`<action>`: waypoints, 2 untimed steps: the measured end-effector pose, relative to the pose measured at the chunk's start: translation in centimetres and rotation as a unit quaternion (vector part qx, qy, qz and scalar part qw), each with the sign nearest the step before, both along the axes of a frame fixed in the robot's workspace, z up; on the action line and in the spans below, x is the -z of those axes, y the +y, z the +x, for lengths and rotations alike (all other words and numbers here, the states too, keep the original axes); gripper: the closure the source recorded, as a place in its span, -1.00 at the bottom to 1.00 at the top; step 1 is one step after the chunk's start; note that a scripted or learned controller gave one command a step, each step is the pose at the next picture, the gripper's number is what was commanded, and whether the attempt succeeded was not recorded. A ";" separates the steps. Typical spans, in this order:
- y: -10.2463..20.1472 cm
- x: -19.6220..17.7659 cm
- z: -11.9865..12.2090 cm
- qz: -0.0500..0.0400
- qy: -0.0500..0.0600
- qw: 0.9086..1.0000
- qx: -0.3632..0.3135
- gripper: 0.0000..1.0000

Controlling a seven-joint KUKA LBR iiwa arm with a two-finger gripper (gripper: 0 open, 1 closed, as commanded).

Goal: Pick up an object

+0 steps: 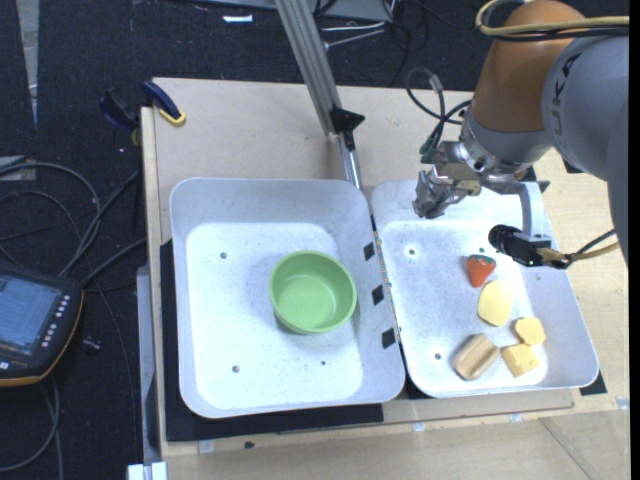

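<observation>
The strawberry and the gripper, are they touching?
Apart. The camera view shows bare white bin floor between the strawberry and the gripper, which is near the bin's far edge.

Grey arm [590, 78] with orange band, cable looped over it.

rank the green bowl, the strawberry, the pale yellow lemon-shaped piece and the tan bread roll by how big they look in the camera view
1. green bowl, clearly largest
2. tan bread roll and pale yellow lemon-shaped piece: look about alike, no ranking
3. strawberry, smallest
</observation>
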State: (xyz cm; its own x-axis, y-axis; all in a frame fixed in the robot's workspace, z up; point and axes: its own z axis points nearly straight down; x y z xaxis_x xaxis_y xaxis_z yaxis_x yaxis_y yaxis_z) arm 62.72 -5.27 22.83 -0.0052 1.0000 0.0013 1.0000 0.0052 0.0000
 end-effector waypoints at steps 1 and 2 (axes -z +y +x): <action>5.0 -0.6 -2.4 0.000 0.000 1.000 0.001 1.00; 9.9 -1.5 -3.3 0.000 0.000 1.000 0.000 1.00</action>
